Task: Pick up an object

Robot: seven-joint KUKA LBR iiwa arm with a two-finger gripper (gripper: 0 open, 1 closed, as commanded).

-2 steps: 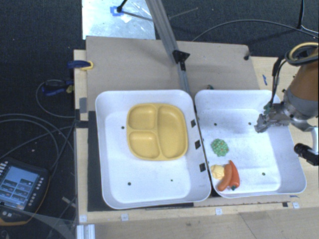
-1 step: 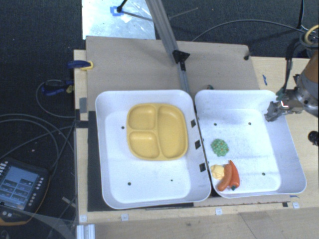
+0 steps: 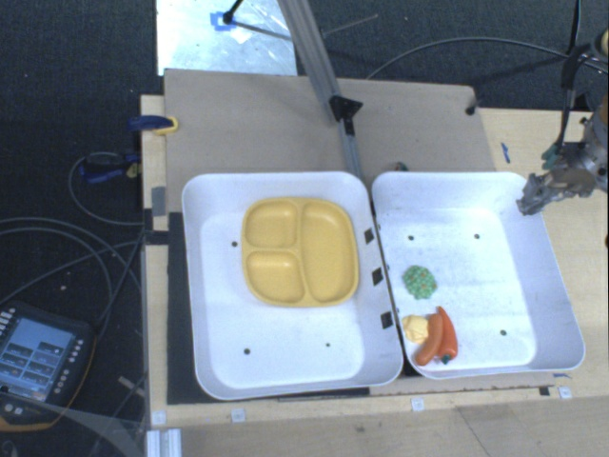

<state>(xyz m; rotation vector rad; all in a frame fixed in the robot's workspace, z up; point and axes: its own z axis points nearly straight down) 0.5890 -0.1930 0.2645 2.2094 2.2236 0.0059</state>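
bench: tan top, carries both bins side by side, cables and a pendant on the floor to the left
left bin (image 3: 205, 350): white, shallow, holds one thing, the yellow divided plate (image 3: 300, 251), lying flat in its upper half, three compartments, nothing in them
right bin (image 3: 561, 341): white, shallow, holds the small items, all bunched in its lower-left corner next to the wall shared with the left bin
arm: comes in from the right edge, mostly cut off by the frame, wrist sits over the right bin's upper-right corner
gripper (image 3: 533, 198): at the rim of the right bin's top-right corner, apparently above it and not down in it; well apart from every item
fingers: small and dark against the rim, can't tell whether they're spread or closed; nothing seen between them
orange carrot-like piece (image 3: 440, 336): largest of the small items, lies at a slant, lower end near the bin's front wall
green knobbly piece (image 3: 419, 279): probably toy broccoli, sits alone just above the other two, clear space round it
pale yellow piece (image 3: 415, 327): smallest, touching the orange piece on its left side
step: approach, no grasp made, no target committed as far as I can judge
next move: travel across the bin toward the lower-left cluster, then descend; green piece looks the easiest pick since it stands free, the orange/yellow pair touch each other and sit near the wall, so a finger could land on both or hit the wall
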